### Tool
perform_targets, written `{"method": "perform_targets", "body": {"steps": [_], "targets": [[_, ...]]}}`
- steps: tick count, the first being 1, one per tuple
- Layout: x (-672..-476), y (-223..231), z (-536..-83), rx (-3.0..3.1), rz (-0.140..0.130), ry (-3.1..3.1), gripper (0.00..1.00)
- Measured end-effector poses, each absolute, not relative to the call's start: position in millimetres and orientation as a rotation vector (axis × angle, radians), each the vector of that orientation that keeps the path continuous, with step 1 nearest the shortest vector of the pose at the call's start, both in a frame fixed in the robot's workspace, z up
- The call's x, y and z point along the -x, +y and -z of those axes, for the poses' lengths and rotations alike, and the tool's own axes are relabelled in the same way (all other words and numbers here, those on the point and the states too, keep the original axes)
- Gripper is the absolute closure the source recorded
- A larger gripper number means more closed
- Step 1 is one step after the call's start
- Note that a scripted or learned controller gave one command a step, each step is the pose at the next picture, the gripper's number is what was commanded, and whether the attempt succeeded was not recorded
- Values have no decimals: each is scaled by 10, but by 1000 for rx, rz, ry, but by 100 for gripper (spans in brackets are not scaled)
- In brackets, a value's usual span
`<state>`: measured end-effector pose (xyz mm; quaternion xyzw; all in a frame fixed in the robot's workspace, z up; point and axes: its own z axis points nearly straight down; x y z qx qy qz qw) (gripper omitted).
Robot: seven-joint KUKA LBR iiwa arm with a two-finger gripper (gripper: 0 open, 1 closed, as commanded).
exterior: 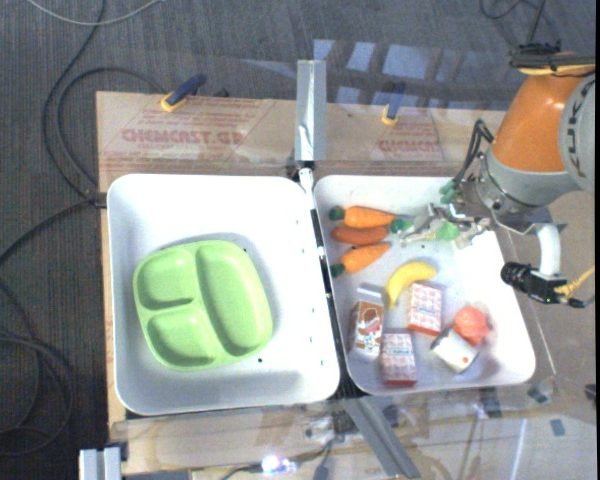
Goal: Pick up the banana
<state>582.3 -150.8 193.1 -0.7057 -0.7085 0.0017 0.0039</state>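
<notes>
banana (407, 279) one, carrots (366, 234) three, cartons (397, 358) three

You see a yellow banana (407, 278) beside three orange carrots (365, 235) in the white right bin (520, 363). A lime-green divided plate (202, 301) sits in your white left bin (140, 388).

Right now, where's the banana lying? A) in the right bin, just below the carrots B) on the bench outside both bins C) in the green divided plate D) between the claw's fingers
A: the banana lies on the floor of the right bin, just below the three carrots and beside a small carton, while the claw hangs above the bin's upper edge, apart from it.
</notes>
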Motion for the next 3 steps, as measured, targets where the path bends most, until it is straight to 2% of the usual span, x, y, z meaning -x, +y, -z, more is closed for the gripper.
{"method": "perform_targets", "body": {"steps": [1, 2, 3], "targets": [[-5646, -1457, -929, 2192, 2, -2249, 0], [-5644, -1476, -988, 2189, -3, -2245, 100], [-5913, -928, -1799, 2307, -9, -2124, 100]]}}
